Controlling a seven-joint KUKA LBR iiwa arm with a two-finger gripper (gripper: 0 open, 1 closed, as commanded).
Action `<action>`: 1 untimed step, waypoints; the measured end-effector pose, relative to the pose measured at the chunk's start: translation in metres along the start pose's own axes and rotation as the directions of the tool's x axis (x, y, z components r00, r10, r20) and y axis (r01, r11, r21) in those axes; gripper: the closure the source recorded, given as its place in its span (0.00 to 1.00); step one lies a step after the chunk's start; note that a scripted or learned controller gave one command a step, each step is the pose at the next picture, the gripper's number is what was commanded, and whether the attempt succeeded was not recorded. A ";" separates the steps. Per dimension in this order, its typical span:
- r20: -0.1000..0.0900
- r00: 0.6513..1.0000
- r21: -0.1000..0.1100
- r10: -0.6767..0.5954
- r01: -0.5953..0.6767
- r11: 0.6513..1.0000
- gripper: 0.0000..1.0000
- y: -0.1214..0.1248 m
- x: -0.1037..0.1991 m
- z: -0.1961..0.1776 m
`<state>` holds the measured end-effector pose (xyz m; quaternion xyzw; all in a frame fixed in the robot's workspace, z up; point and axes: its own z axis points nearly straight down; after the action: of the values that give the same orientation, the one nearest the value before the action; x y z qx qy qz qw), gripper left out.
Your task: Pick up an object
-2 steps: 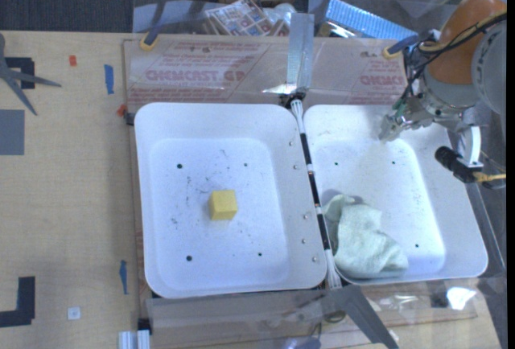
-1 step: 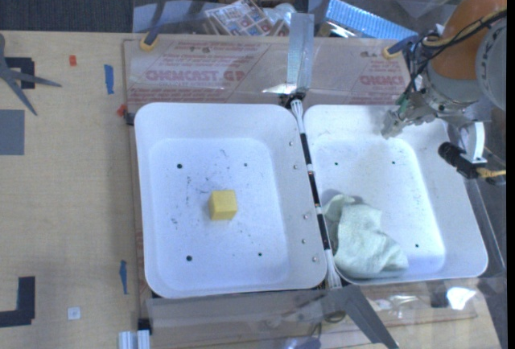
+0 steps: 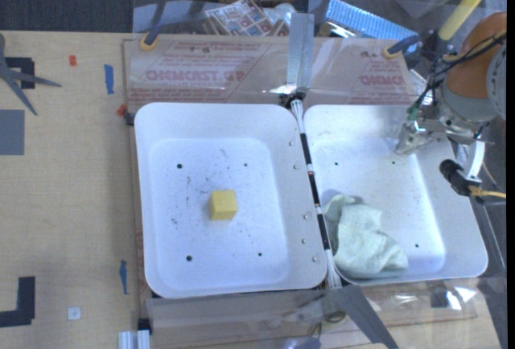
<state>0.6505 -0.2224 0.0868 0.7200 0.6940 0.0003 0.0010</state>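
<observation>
Left of hand (image 3: pixel 412 135), yellow block (image 3: pixel 224 205).

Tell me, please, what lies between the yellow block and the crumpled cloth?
In the camera view, the bins' adjoining rims lie between the yellow block and the cloth, which sit in separate bins; otherwise only bare white bin floor.

Yellow cube (image 3: pixel 224 205) mid left bin; crumpled pale cloth (image 3: pixel 364 241) right bin's near-left corner.

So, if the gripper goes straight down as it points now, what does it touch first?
Probably the bare floor of the right bin, near its back corner. The gripper is well away from the cloth; depth is uncertain.
</observation>
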 end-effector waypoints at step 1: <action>0.000 0.806 -0.001 0.592 -0.592 0.806 1.00 0.013 0.026 0.000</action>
<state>0.6648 -0.1967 0.0864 0.9004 0.4350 0.0008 0.0015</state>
